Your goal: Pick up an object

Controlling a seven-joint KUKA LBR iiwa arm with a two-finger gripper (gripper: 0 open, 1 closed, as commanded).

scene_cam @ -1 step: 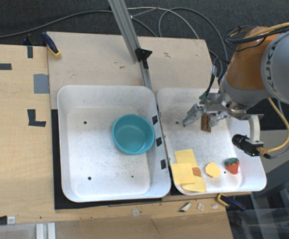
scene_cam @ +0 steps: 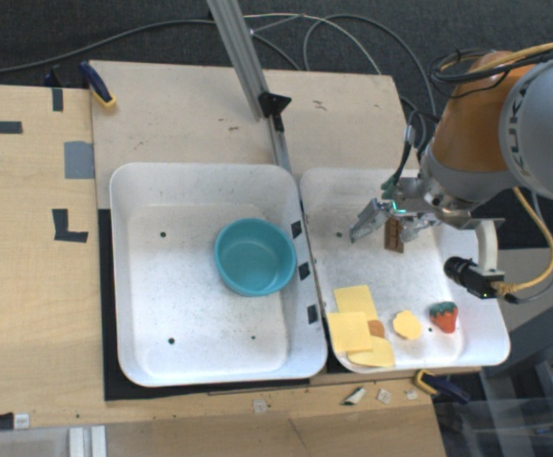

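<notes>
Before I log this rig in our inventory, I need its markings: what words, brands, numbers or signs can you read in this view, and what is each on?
"KU": dark letters running down the grey casing of the robot arm, beside its orange band; the rest of the word is cut off by the arm's curve.
No print shows on the teal round bowl, the yellow foam blocks or the two shallow white bins.

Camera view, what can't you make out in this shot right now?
- Gripper: too small and blurred in the camera view to judge its grasp on the brown object beside it.
- Right bin: the arm covers its far right corner.
- Small brown piece by the yellow slices: too small to identify.
- Red item: blurred, type unclear.
</notes>
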